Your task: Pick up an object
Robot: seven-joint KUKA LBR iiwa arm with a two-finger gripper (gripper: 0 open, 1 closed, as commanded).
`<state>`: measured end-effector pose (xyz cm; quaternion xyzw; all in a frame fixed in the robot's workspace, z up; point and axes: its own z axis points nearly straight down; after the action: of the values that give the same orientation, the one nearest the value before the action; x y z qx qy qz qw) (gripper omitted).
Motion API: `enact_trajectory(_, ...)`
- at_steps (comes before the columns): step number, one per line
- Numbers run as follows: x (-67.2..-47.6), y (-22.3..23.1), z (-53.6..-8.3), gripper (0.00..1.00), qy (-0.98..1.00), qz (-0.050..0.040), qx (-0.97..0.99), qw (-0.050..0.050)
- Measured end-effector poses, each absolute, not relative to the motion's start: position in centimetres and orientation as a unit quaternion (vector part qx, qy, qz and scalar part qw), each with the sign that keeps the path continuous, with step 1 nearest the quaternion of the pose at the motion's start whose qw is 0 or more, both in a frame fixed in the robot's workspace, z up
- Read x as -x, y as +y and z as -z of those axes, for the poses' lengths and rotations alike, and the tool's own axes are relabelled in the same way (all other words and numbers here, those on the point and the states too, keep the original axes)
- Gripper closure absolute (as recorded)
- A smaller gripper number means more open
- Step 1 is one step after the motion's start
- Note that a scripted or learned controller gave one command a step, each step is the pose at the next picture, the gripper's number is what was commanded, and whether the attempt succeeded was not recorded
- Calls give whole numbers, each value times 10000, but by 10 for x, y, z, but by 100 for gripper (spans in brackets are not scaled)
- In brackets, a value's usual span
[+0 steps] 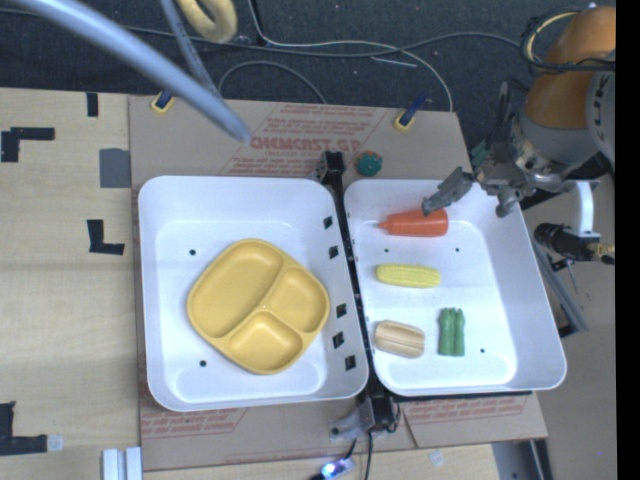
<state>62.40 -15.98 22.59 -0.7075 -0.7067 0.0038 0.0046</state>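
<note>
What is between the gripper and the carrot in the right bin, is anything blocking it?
Nothing visible blocks it. The gripper sits right at the carrot's far right end, inside the right bin. The corn, bread roll and green vegetable all lie nearer the camera, apart from the carrot.

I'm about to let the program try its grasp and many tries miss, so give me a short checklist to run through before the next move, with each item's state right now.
1. Gripper lined up over a target: ok, it sits just above the right end of the carrot.
2. Carrot already held: not ok, it lies flat on the right bin floor.
3. Finger opening: cannot tell from this slant.
4. Room around the carrot: ok, the corn lies apart from it, nearer the camera.
5. Other items out of the way: ok, the bread roll and green vegetable sit at the bin's near end.
6. Left bin: ok, it holds the yellow divided plate, away from the arm.
</note>
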Motion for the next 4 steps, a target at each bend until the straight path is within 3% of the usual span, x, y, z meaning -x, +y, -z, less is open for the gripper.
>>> enact_trajectory(1, -626, -160, -232, 0, -7075, -6, 7067, 1)
enact_trajectory(3, -640, -161, -116, 0, -7079, -25, 7063, 24)
enact_trajectory(4, -640, -160, -83, 0, -7080, -9, 7062, -7)
